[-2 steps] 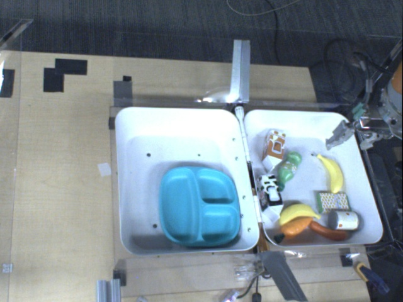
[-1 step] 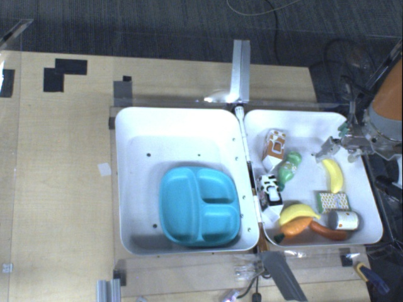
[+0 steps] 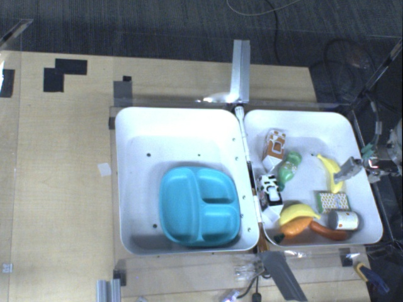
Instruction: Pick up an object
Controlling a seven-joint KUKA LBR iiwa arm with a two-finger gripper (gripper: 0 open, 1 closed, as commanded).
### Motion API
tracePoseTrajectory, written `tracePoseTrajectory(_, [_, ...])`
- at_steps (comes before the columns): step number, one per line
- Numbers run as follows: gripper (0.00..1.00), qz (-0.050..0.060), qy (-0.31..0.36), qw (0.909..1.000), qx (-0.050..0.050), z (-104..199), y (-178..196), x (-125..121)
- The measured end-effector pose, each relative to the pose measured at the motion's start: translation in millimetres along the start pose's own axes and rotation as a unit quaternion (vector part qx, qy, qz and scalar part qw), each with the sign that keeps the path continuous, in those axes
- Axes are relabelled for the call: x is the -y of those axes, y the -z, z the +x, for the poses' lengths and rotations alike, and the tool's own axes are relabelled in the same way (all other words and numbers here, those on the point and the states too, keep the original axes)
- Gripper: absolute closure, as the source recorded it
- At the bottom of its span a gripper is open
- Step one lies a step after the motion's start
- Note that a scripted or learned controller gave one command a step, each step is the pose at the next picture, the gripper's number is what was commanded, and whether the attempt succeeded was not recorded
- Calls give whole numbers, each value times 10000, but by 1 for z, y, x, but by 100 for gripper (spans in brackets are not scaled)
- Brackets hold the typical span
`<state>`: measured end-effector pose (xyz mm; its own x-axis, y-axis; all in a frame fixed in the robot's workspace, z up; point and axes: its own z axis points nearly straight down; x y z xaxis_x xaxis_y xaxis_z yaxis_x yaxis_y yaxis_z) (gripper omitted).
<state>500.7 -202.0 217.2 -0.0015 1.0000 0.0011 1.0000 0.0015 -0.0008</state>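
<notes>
Crowded near corner of right bin [image 3: 302, 119]: toy carrot [image 3: 315, 229] wedged under yellow fruit [image 3: 296, 214] beside can [image 3: 343, 219]. Gripper [image 3: 346, 170] at right wall, over banana [image 3: 330, 168]; closure indeterminate. Risk: banana may slide against the wall.

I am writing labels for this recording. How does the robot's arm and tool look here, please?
Little of it is visible. At the right rim of the right bin, the tool appears as a small grey metallic piece with a slim, angled shape. Behind it sits dark hardware with a tiny reddish spot and thin dark cables. Finer markings are too small to tell.
</notes>
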Motion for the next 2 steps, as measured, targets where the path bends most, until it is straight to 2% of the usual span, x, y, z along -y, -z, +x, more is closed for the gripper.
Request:
tracePoseTrajectory(1, [0,-4,-125,9999,1,-3,-119,-66])
tracePoseTrajectory(2, [100,-4,-117,9999,-1,-2,-110,-66])
